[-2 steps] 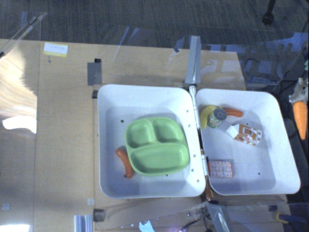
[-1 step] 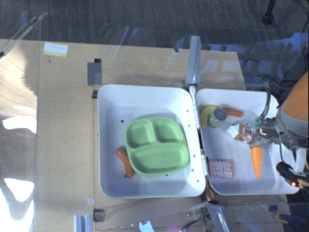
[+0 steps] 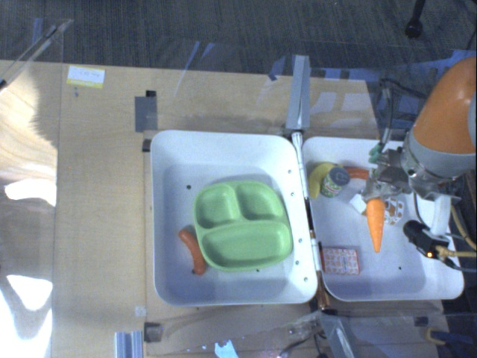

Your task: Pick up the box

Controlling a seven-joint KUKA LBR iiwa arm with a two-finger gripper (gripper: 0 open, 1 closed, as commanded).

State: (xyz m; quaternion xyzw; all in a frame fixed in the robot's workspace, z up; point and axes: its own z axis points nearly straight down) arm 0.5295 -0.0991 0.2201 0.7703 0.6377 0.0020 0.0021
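Observation:
The box (image 3: 340, 260) is small and flat with a pinkish-red printed top. It lies in the front left corner of the right bin (image 3: 402, 286), close to the wall. My gripper (image 3: 384, 182) hangs over the middle back of that bin, below the grey and orange arm (image 3: 447, 125). It is up and to the right of the box and well apart from it. An orange carrot (image 3: 375, 224) lies right below the gripper, its thick end pointing up at it and its tip toward the front.
A yellow-green bottle with a grey cap (image 3: 329, 180) lies at the right bin's back left. The left bin (image 3: 171, 222) holds a green divided plate (image 3: 242, 225) with an orange-red sausage (image 3: 192, 250) at its left edge. Black cables (image 3: 428, 241) hang at the right.

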